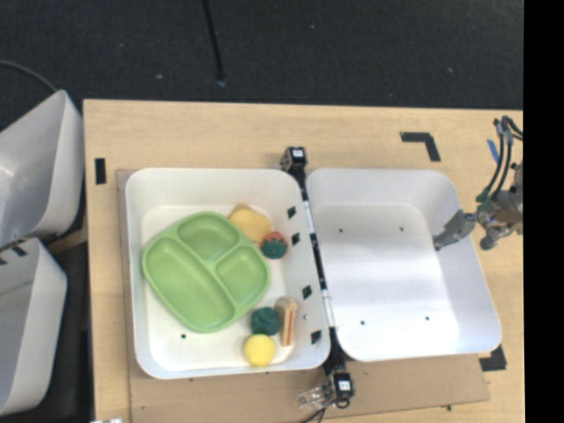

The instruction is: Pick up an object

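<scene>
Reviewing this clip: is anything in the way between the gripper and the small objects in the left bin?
The gripper sits at the right bin's right rim; the small objects lie beside the green tray in the left bin. Only the low divider between the bins lies across the path; nothing tall does.

The end effector sits at about three o'clock in the view, reaching in from the right edge. Its grey finger slants down toward eight o'clock. Behind it, the wrist carries looping cables rising toward twelve o'clock.
</scene>
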